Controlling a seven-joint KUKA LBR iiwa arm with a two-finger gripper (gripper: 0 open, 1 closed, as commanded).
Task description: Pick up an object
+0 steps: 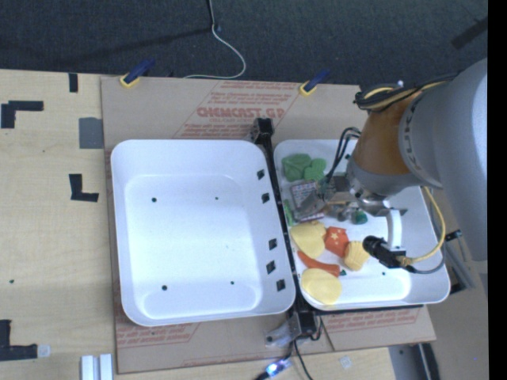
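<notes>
- Dark fabric (333, 22) covers the floor beyond the bench (47, 244), and a thin white cable (226, 47) runs across it toward the bench's far edge.
- Note the cardboard sheet (198, 113) on the bench. Blue clips (136, 71) mark its two far corners, and both bins rest on it.
- Locate the left bin (127, 161) on the left half of the sheet. Its right wall meets the right bin (424, 291) along a row of black fittings (273, 244).
- Find every pickable item in the right bin, grouped along its left wall:
- Green piece (305, 166): far-left corner of the bin.
- Grey packet (304, 199): just nearer than the green piece, against the left wall.
- Yellow piece (309, 238): nearer again, touching the red piece (337, 240) on its right.
- Small yellow block (355, 257): just beside the red piece, toward the bin's centre.
- Orange strip (318, 263): lying between the yellow piece and the pale yellow disc (321, 287), which sits at the near-left corner.
- Observe the arm (412, 145) reaching in over the bin's right wall. The gripper (339, 200) sits low over the bin's middle, just beside the grey packet.
- You cannot tell whether the gripper is released or clenched, and no item is visibly grasped.
</notes>
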